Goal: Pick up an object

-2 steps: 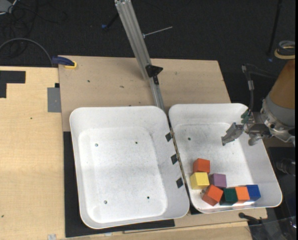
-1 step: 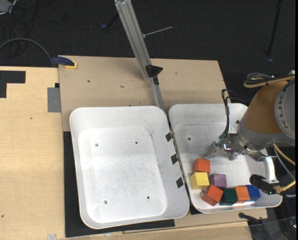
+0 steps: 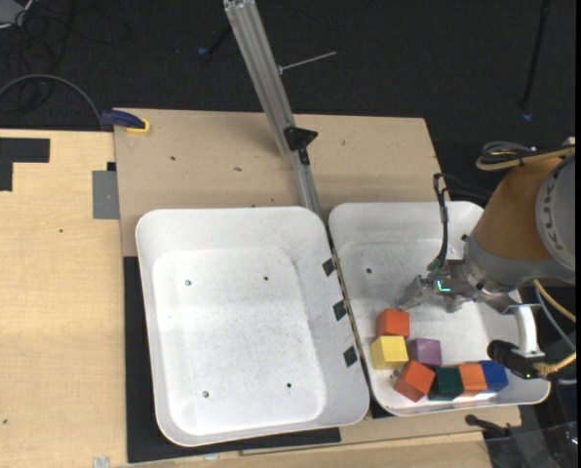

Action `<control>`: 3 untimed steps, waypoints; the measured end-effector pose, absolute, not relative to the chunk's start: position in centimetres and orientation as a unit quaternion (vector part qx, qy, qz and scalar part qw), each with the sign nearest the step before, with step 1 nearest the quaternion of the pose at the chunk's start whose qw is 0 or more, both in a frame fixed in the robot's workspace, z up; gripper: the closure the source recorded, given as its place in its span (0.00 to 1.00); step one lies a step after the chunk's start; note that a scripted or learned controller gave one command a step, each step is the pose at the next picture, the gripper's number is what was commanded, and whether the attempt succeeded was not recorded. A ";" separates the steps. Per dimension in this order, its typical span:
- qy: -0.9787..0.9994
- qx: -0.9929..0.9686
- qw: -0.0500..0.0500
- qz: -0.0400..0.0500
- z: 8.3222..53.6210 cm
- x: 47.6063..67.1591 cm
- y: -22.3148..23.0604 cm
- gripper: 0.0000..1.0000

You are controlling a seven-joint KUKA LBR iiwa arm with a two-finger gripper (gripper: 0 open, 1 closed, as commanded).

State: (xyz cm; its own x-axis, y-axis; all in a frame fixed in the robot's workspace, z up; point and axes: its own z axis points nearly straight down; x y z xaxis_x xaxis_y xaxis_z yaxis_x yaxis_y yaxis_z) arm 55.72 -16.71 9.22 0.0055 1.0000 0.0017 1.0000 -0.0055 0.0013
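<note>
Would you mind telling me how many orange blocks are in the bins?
3, all in the right bin: one above the yellow block, one near the front wall, one beside the blue block. Others may be hidden.

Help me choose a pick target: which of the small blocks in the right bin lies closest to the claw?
The orange-red cube at the top of the cluster; it sits just below the claw, while the yellow cube and purple cube lie farther down.

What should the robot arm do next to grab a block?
Probably slide the pincer a little toward the near corner and lower it over the orange-red block. The pincer hovers just above the cluster of blocks in the right bin, and that block lies nearest, on the pile's open edge.
</note>
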 end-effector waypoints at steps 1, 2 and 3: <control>-0.706 -0.708 -0.003 -0.001 18.6 55.4 -20.4 0.00; -0.705 -0.710 -0.002 0.000 9.1 49.8 -13.7 0.00; -0.702 -0.712 0.000 -0.001 10.2 49.8 -13.9 1.00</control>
